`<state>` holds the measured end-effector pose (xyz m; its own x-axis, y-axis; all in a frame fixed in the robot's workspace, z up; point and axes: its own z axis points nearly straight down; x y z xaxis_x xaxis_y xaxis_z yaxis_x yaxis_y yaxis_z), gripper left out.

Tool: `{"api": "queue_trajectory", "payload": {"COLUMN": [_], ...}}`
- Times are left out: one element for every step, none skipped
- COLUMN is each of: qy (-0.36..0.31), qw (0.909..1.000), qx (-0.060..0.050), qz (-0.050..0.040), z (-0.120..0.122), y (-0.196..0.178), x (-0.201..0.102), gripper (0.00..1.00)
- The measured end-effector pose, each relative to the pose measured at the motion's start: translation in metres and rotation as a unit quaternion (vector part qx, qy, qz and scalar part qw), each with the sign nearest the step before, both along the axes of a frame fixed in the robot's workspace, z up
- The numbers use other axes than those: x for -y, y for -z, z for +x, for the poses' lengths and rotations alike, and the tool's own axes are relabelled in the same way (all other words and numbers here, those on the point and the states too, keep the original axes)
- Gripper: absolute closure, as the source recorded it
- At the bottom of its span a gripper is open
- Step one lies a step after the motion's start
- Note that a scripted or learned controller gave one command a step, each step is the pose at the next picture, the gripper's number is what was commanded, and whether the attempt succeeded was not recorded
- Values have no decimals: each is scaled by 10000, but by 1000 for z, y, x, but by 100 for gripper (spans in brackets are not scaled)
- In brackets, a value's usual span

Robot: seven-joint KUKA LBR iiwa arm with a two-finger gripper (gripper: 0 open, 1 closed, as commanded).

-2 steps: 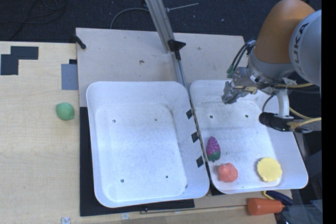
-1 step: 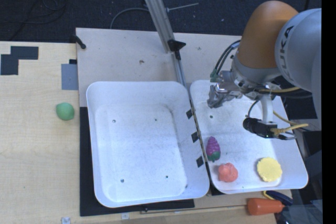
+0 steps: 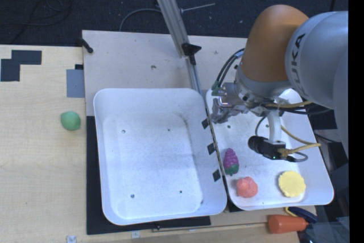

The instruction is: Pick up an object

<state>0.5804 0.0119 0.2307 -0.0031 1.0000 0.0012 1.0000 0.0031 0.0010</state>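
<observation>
The right bin (image 3: pixel 318 190) holds three small objects near its front: a purple grape-like piece (image 3: pixel 230 160) by the left wall, a red-pink lump (image 3: pixel 247 186) in front of it, and a yellow round piece (image 3: pixel 292 184) to the right. My gripper (image 3: pixel 220 112) hangs over the back left of the right bin, close to the divide between the bins, well behind the purple piece. Nothing shows between its fingers. The grey and orange arm covers the bin's back right part.
The left bin (image 3: pixel 108 105) lies beside the right one. A green ball (image 3: pixel 70 120) rests on the wooden bench at far left. An orange object (image 3: pixel 286 223) lies in front of the right bin. A slanted metal rail (image 3: pixel 173 14) rises behind the bins.
</observation>
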Motion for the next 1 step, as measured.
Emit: {"api": "queue_trajectory", "payload": {"qy": [1], "qw": [10000], "qx": [-4], "qz": [0], "z": [-28], "y": [-10], "x": [-44], "gripper": [100]}}
